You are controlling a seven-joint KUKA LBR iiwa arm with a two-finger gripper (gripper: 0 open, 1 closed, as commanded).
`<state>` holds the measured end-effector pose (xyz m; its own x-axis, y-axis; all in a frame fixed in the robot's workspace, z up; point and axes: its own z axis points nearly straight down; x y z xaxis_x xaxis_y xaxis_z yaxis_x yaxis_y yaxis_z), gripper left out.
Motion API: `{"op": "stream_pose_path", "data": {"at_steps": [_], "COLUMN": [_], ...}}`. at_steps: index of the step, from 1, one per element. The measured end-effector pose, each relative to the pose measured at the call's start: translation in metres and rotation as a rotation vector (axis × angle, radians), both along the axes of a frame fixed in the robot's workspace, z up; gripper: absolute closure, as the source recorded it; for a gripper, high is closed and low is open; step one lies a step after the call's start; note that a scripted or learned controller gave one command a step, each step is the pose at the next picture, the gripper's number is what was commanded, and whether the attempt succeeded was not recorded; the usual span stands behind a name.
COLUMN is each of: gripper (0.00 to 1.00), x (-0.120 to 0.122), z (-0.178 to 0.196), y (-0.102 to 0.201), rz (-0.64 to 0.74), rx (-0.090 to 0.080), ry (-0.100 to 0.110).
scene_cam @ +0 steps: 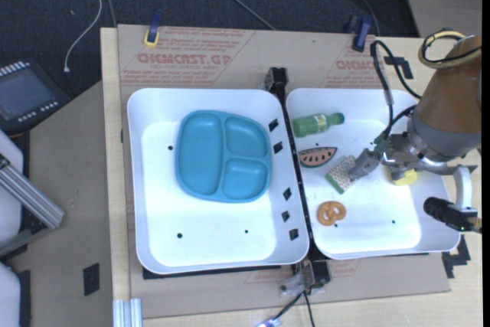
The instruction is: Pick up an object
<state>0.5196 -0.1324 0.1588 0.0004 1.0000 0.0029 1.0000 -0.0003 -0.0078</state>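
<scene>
In the right bin (pixel 429 241) you have the end effector (pixel 354 169) low over the floor, reaching in from the right. A small green and grey object (pixel 339 177) sits right at its fingertips, touching or nearly so; you cannot tell whether it is actually between the fingers, nor whether they are apart or together. Just left of it lies a watermelon slice (pixel 317 156), above that a green bottle (pixel 318 122) on its side, and below it a pretzel (pixel 331 212) near the bin's front. A yellow object (pixel 405 178) peeks out under the wrist, mostly hidden by the arm, so its shape is hard to make out. In the left bin (pixel 153 188) a blue divided plate (pixel 224 155) lies flat, well apart from the end effector.
</scene>
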Motion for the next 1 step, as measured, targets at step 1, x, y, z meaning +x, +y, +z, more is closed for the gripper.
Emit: {"op": "stream_pose_path", "data": {"at_steps": [1], "gripper": [0.00], "x": [0.0005], "z": [-0.0424], "y": [0.0005], "rz": [0.000], "rx": [0.000], "ry": [-0.002]}}
